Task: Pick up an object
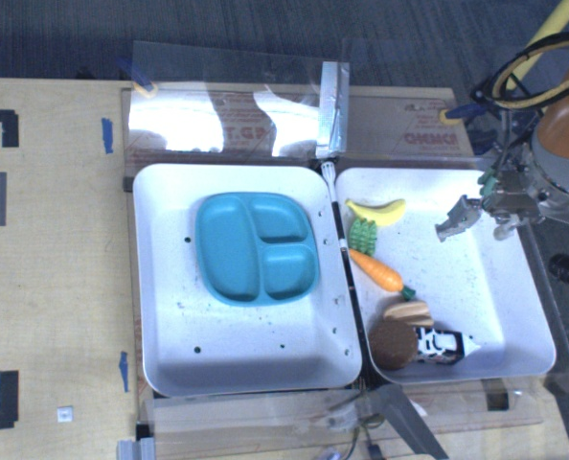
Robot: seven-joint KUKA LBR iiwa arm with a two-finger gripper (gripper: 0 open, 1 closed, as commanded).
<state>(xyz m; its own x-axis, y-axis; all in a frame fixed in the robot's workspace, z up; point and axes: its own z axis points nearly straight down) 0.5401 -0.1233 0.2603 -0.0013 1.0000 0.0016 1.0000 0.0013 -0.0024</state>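
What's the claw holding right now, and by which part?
Nothing. The claw hangs over the right bin with no object between its fingers; the banana and carrot lie apart from it, to its left.

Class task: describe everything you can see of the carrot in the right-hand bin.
The carrot is a toy by its look: smooth, glossy orange plastic, tapering to a point, with a small dark green stub at its thick end. It lies flat on the floor of the right bin, near the bin's left wall, slanting from upper left (the tip) to lower right (the stub). Its tip sits just under a green ridged piece, about touching it. The hand is well clear of it.
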